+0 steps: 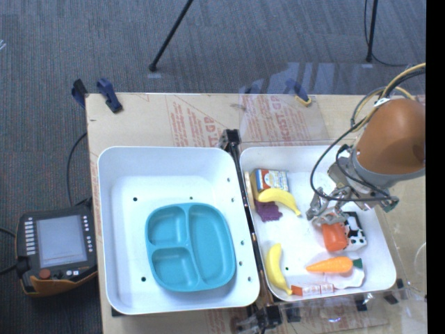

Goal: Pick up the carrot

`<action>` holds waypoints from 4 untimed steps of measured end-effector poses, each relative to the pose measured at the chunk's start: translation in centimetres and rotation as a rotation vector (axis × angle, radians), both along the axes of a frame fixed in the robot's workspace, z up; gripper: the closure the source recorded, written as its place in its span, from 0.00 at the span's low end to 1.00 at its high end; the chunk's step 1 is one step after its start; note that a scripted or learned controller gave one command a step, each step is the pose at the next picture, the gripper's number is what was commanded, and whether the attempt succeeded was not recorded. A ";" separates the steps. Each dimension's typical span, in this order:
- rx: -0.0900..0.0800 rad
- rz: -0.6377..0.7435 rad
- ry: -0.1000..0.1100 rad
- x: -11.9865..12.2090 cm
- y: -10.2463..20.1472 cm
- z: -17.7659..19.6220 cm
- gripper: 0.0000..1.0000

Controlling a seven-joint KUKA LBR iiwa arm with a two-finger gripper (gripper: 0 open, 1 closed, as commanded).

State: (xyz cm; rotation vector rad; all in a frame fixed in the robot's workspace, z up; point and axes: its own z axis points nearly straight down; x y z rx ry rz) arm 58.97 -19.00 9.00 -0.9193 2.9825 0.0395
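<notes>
The carrot (332, 264), orange with a green stub at its right end, lies flat near the front of the right bin (306, 157). My gripper (325, 213) hangs over the bin's right half, above and behind the carrot, a short way from it. It sits just over an orange block-like toy (334, 237). The grey wrist and orange band (393, 136) cover the bin's right rear part.
In the right bin are also two bananas (279, 200) (275, 266), a purple piece (270, 213), a small box (271, 180), a black-and-white toy (356, 232) and a flat packet (320, 290). The left bin (118, 186) holds a blue divided plate (189, 245). A pendant (55, 245) lies left of the bench.
</notes>
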 end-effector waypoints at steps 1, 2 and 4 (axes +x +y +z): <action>0.014 0.000 -0.004 0.2 0.7 0.1 0.00; -0.022 0.004 0.012 -8.2 6.1 -0.3 0.00; -0.029 0.218 0.007 -10.6 2.8 2.3 1.00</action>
